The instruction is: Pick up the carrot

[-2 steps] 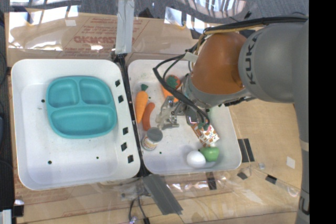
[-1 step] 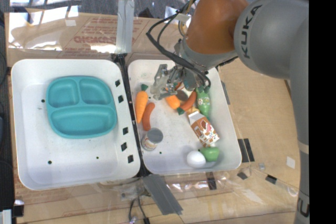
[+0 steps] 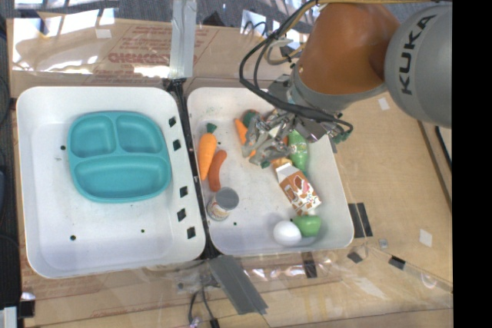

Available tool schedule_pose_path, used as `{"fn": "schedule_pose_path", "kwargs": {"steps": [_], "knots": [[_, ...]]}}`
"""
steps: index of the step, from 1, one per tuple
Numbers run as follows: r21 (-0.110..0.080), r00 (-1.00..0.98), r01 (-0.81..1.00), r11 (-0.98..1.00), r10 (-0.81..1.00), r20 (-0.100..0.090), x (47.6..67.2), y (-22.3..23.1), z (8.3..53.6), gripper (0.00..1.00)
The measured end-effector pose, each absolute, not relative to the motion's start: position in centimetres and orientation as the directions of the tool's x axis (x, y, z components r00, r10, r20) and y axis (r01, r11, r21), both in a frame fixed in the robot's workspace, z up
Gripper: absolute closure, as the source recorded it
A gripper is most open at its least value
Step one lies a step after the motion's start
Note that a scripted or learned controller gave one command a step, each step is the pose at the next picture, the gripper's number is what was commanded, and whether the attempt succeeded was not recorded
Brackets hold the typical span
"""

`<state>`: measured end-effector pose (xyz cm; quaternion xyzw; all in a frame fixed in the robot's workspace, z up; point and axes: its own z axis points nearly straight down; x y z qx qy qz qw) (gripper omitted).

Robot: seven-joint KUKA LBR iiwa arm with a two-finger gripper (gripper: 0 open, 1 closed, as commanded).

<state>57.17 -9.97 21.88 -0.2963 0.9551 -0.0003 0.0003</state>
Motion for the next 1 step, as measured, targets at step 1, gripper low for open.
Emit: {"fn": "schedule_pose_path", "kwargs": {"steps": [1], "knots": [[0.004, -0.46, -0.888, 0.46, -0.888, 0.0, 58.64, -9.6, 14.93, 1.0]]}}
